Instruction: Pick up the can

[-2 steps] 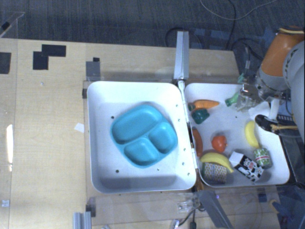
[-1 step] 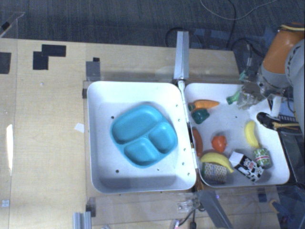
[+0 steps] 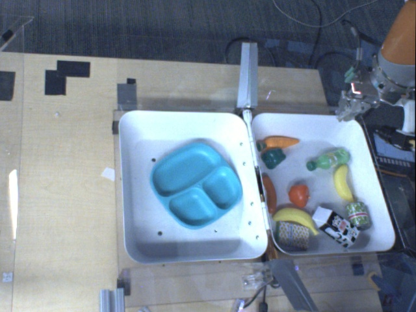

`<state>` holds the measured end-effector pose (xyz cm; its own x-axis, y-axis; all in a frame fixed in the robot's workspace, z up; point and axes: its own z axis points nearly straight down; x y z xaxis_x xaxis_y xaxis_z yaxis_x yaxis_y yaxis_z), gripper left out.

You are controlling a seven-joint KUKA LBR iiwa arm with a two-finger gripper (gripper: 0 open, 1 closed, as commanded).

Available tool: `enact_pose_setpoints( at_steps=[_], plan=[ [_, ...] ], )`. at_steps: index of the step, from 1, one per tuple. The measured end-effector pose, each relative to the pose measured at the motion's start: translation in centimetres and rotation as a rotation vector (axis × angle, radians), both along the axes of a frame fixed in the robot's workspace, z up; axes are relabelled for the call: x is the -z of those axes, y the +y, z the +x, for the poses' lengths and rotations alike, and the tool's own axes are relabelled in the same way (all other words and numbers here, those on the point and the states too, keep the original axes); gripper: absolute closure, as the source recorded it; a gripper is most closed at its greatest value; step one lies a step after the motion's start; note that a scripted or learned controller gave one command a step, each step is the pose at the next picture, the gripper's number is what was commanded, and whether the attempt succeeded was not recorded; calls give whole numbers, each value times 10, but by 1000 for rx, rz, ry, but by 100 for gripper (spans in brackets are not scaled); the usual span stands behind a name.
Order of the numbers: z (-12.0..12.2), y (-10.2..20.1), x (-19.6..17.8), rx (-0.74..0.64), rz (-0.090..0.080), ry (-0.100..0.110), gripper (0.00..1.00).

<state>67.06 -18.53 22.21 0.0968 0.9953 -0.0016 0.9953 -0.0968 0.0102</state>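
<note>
The can [image 3: 357, 214] is small, with a green patterned wrap. It lies in the right bin [image 3: 374, 168] near the front right corner, touching a black-and-white carton [image 3: 338, 228]. My gripper [image 3: 351, 103] hangs above the bin's back right corner, far behind the can and with nothing seen in it. The orange band of the arm [image 3: 400, 41] shows at the upper right.
The right bin also holds a carrot [image 3: 281, 142], a dark green vegetable [image 3: 273, 158], a green bottle [image 3: 328, 159], two bananas [image 3: 342, 182] [image 3: 296, 216], a red tomato [image 3: 299, 194], a brown sausage [image 3: 269, 190] and a grey mesh cup [image 3: 292, 237]. A blue divided tray [image 3: 197, 184] lies in the left bin [image 3: 140, 239].
</note>
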Motion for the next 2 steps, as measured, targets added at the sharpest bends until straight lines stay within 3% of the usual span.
enact_pose_setpoints(
  at_steps=[1,2],
  plan=[
    [-1,21,134,36,1,2,100],
    [1,22,121,33,1,-5,100]
  ],
)
